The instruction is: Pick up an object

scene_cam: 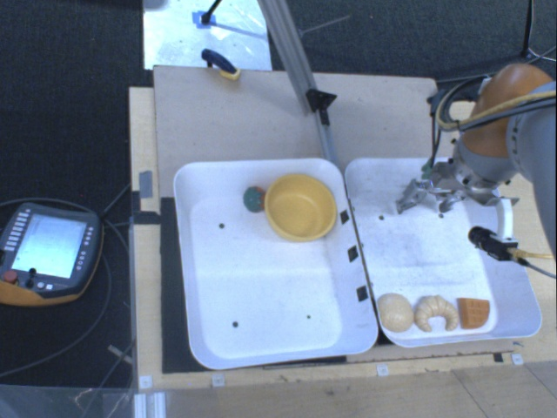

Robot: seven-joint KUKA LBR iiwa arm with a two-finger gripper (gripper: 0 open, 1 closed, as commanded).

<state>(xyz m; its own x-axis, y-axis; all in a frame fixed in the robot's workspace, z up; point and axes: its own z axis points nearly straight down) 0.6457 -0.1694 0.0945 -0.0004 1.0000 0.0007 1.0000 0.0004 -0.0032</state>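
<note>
My gripper [426, 201] hangs over the far part of the right bin [435, 255], open, with nothing between its spread fingers. Along that bin's near edge lie a pale round bun [394, 312], a croissant [437, 313] and an orange-brown toast piece [473, 312], well in front of the gripper. In the left bin [252, 294] a yellow bowl [300, 207] stands at the far right corner, with a small green ball [253, 198] touching its left side.
A slanted metal pole [291, 46] ends at a black clamp near the bins' far edge. A black cable plug [489, 242] sticks out beside the wrist over the right bin. A teach pendant [45, 252] lies on the floor at left.
</note>
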